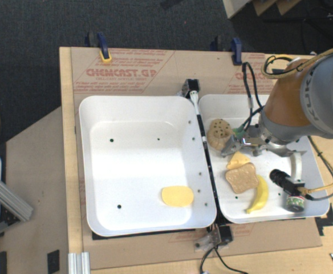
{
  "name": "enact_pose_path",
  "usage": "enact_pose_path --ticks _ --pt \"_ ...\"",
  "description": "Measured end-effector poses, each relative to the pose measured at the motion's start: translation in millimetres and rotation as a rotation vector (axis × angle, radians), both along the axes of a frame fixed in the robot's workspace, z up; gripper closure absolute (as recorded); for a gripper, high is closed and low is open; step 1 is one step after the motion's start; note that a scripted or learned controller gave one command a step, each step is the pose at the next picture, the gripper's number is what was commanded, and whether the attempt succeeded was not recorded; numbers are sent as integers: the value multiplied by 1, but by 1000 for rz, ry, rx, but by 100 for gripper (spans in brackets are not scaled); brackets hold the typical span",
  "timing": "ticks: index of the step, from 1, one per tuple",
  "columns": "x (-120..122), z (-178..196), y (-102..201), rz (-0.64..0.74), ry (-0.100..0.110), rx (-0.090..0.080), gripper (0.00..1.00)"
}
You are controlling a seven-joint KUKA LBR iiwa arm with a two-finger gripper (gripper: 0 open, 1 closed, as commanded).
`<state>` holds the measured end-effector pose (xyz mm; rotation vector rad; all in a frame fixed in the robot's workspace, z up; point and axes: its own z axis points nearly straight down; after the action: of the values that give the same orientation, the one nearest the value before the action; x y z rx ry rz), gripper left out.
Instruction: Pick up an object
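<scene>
Bench [132, 67]: brown board, two white bins | floor [69, 10]: dark carpet | jaws [238, 144]: state cannot tell

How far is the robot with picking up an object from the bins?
Done: the arm has reached over the right bin, with the hand low near the cookie and toast. In hand: nothing visibly lifted; the banana and the yellow disc in the left bin lie flat. Left: grasp and lift.
</scene>
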<state>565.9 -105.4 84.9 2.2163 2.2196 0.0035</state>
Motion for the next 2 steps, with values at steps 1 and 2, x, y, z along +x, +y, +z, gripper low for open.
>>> enact_pose_path --ticks 1,2 --pt "-1 11 0 -2 0 0 100" --pt "-2 10 0 -2 2 0 0"
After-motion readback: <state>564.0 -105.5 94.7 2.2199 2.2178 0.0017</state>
